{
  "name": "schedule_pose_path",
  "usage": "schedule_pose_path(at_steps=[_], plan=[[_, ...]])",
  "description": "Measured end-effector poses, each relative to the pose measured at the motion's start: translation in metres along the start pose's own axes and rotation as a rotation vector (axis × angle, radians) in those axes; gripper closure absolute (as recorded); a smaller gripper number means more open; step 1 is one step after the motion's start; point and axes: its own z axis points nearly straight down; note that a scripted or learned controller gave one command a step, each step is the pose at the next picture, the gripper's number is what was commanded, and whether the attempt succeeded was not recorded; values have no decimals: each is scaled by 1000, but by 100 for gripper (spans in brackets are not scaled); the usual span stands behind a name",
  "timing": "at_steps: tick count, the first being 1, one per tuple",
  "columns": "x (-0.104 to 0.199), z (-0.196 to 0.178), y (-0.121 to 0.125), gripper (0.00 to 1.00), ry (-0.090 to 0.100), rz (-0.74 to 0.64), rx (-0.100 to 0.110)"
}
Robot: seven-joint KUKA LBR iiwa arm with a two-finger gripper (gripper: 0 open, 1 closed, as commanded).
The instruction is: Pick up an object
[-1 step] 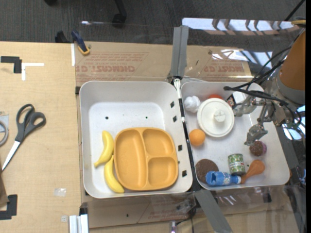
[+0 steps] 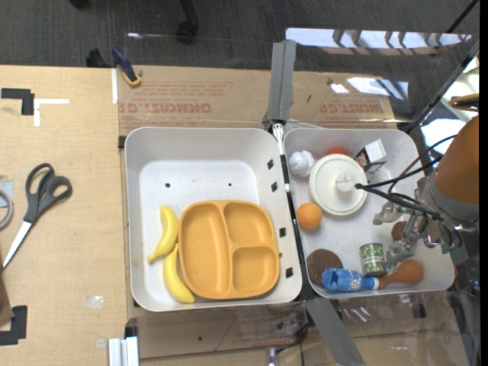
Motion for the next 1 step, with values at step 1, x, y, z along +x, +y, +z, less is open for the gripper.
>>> schedule_pose_path(at_steps=[1], plan=[[-76,24,17,0,14,201,-5]])
